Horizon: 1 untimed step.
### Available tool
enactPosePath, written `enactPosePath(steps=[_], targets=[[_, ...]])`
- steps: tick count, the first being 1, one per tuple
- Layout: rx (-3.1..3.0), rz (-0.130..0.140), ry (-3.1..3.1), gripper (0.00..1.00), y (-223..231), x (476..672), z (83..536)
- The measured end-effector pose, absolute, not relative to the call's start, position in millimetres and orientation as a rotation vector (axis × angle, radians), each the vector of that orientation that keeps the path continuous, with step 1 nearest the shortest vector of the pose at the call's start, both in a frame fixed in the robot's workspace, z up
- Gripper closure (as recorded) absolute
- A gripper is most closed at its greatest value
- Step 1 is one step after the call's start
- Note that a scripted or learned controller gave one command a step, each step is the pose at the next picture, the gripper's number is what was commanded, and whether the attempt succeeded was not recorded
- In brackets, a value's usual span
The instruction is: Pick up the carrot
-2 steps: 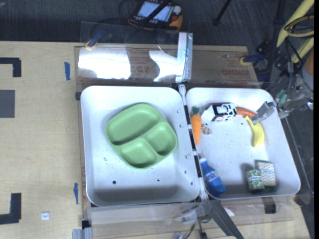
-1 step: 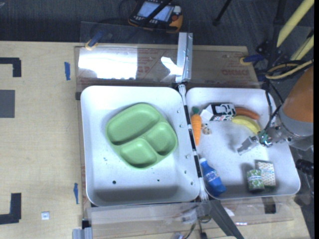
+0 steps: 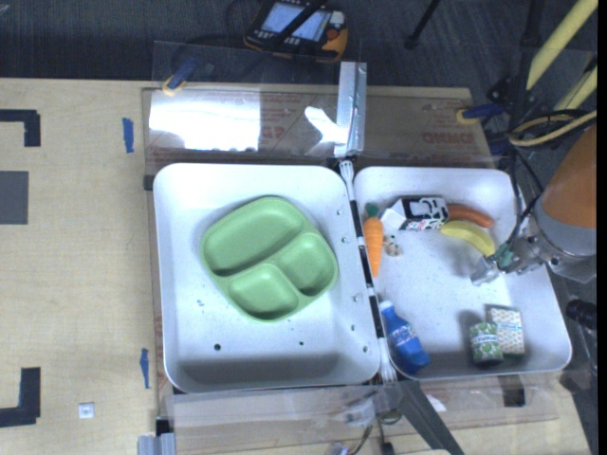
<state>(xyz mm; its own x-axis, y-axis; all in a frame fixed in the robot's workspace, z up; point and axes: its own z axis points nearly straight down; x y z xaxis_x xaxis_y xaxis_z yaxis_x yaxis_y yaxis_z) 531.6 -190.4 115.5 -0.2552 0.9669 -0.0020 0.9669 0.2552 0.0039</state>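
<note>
right bin (image 3: 545,301): carrot (image 3: 374,244) lying lengthwise against the left wall, green top toward the far end, untouched. beside it a black-and-white carton (image 3: 423,212); further right a banana (image 3: 470,238) with an orange item (image 3: 467,215) just behind. blue bottle (image 3: 405,338) near the front left corner; green patterned packet (image 3: 498,335) front right. gripper (image 3: 493,266) low over the bin's right side, near the banana's end, well apart from the carrot; pincer state: cannot tell. left bin (image 3: 175,282): green divided plate (image 3: 269,256), centred.
</note>
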Motion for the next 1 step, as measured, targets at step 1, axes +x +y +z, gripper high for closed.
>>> enactPosePath(steps=[1], targets=[[1.915, 0.003, 2.486, 0.00, -190.4, 531.6, 115.5]])
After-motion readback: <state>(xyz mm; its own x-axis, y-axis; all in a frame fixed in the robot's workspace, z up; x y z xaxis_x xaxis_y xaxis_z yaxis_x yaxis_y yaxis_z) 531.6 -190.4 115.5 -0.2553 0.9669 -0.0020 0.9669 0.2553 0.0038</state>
